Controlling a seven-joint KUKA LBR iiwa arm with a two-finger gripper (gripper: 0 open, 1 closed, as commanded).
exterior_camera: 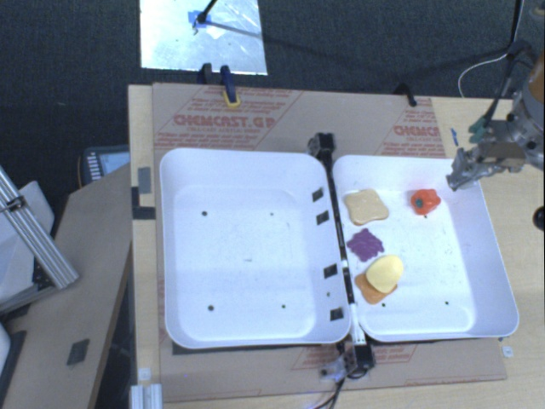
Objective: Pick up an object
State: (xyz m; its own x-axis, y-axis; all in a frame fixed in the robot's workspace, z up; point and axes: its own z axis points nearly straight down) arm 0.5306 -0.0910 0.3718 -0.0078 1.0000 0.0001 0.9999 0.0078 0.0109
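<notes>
Near the right bin's (494,254) front, against its left wall, a yellow piece (385,273) overlaps an orange one (368,290); beyond lie a purple piece (365,244), a tan slice (365,204) and a small red-orange toy (424,200). The gripper (464,174) hangs over the far right corner, nothing visibly held, its opening impossible to tell. Descending there risks striking the rim or missing the toy.

Left white bin (183,228), foil sheet (202,24), blue clamp (228,88)

The wooden bench (477,126) carries, beside and beyond the gripper (460,177), two white bins (247,331) touching on cardboard (281,113).
</notes>
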